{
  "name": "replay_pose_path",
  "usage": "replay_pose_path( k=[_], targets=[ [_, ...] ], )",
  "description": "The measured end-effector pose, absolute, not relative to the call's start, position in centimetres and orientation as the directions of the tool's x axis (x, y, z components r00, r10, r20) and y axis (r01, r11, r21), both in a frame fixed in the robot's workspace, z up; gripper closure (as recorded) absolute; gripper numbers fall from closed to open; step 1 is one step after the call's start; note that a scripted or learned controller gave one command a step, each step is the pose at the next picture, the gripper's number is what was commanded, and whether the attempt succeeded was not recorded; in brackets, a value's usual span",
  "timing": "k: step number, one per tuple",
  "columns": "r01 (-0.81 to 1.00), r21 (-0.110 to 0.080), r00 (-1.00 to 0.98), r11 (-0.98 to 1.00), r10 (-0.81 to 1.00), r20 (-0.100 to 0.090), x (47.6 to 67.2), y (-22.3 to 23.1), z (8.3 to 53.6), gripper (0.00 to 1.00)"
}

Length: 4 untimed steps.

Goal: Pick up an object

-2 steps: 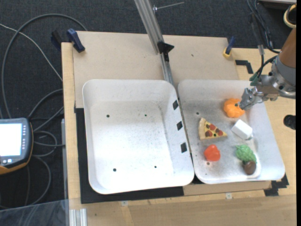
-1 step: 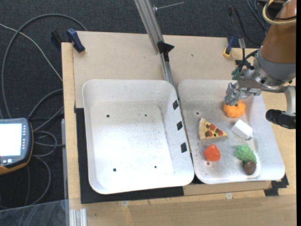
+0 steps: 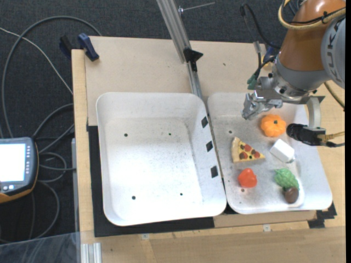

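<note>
The right bin (image 3: pixel 219 114) holds several toy foods. An orange pumpkin (image 3: pixel 272 125) sits at the back, with a pizza slice (image 3: pixel 244 150) and a white block (image 3: pixel 282 150) nearer the middle. A red pepper (image 3: pixel 247 178), a green leafy piece (image 3: pixel 285 177) and a brown piece (image 3: pixel 290 194) lie toward the front. My gripper (image 3: pixel 252 110) hangs over the back of this bin, just left of the pumpkin and above the pizza slice. Nothing shows between its fingers.
The left bin (image 3: pixel 109 106) lies beside the right one, with a dark divider strip (image 3: pixel 209 146) between them. A metal rail (image 3: pixel 174 23) slants up from the bins' back. Cables and a screen (image 3: pixel 13 163) lie off the bench on the left.
</note>
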<state>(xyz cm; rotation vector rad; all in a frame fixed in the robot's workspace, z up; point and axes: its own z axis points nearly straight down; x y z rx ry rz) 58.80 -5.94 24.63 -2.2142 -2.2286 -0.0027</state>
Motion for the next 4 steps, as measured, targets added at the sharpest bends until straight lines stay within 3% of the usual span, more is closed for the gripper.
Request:
replay_pose_path(
  k=[3,4],
  targets=[
    [1.0,0.002,-0.005,0.005,1.0,0.001,63.3,8.7,25.0,1.0],
    [1.0,0.001,-0.002,0.002,1.0,0.0,63.2,8.5,25.1,0.0]
  ],
)
